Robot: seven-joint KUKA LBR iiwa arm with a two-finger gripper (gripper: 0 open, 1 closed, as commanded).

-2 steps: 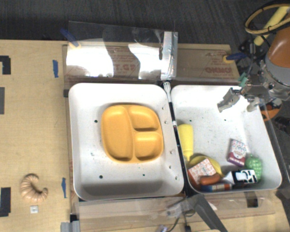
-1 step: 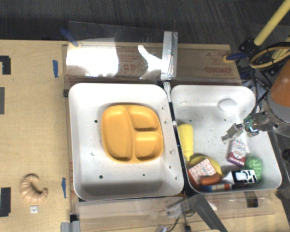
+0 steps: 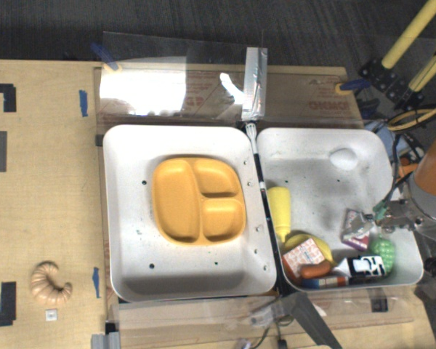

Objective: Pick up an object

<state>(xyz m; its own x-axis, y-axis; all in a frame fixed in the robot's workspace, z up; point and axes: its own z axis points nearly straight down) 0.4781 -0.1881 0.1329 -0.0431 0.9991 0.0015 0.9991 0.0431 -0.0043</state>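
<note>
Two white bins on a wooden bench (image 3: 43, 195). Left bin (image 3: 123, 217): one yellow divided tray (image 3: 198, 198), nothing else. Right bin (image 3: 312, 158): a heap crowded into the near corner, with a yellow bottle (image 3: 280, 208), a red-and-white packet (image 3: 302, 254), a green ball (image 3: 383, 252), a black-and-white marker (image 3: 366, 266). Gripper (image 3: 363, 227) low over the right bin's near right side, close above a crinkled silvery wrapper (image 3: 357, 230); too blurred to tell whether open, closed or holding anything. Likely trouble: packed clutter against the wall, so fingers catching a neighbour or sliding off thin foil. Off to the left, a curled tan toy (image 3: 49, 283) on the bench.
</note>
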